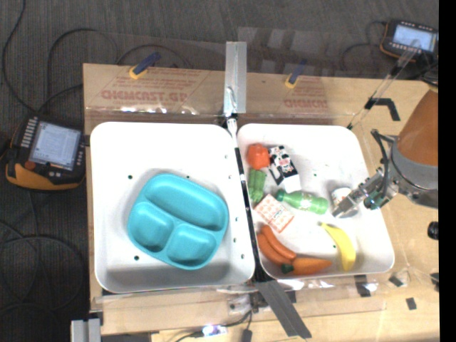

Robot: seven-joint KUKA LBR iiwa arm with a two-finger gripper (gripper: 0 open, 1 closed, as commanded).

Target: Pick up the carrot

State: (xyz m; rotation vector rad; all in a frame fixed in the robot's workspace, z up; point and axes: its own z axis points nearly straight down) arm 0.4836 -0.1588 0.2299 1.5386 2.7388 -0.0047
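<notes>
Reaching in: the grey KUKA arm (417, 155) enters from the right, its orange band above the wrist, forearm slanting down and leftward over the right bin's (356, 144) far-right rim.
Gripper: the two-finger gripper (347, 206) hangs low over the bin's right-hand floor, fingertips pointing left and slightly downward.
Jaws: they look slightly parted, with nothing visible between them; the view is too coarse to be sure.
Carrot: the carrot (311, 266) lies flat along the bin's near edge, green top to the left, well apart from the gripper.
Near the carrot: a hot dog (274, 245) lies just to its upper left, a banana (342, 244) just to its right.
Below the fingertips: the banana's upper end sits near the gripper, not touching.
Centre of bin: a green bottle (305, 202) lies on its side, beside a red-and-white patterned packet (274, 214).
Far corner: a small black-and-white carton (283, 167), an orange-red toy (258, 156) and a green vegetable (256, 184) cluster by the divider.
Left bin: the left bin (114, 148) holds a teal divided plate (178, 219).
</notes>
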